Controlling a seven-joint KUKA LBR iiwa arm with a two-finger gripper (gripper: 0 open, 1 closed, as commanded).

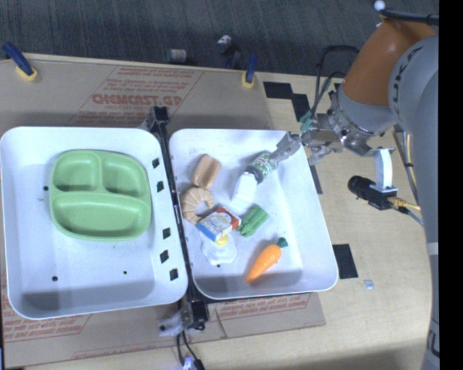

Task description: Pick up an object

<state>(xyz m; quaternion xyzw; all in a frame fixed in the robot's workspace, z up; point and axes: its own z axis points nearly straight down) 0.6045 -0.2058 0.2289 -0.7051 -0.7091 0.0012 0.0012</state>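
The right bin (312,230) holds several small things. A tan bread roll (206,169) and a croissant (194,203) lie at its left. A small carton (218,223) lies on a clear plastic piece (222,251) near the middle. A white bottle (245,187), a green vegetable (253,220) and an orange carrot (264,260) lie further right. A small bottle with a dark green label (261,165) lies near the bin's far right corner. My gripper (288,146) reaches in over that corner, its tip right at this bottle. Whether it touches the bottle is unclear.
The left bin (23,284) holds a green divided plate (100,195). Both bins rest on a cardboard sheet (139,91) held by blue clamps (19,60). A black divider (168,199) with clips runs between the bins.
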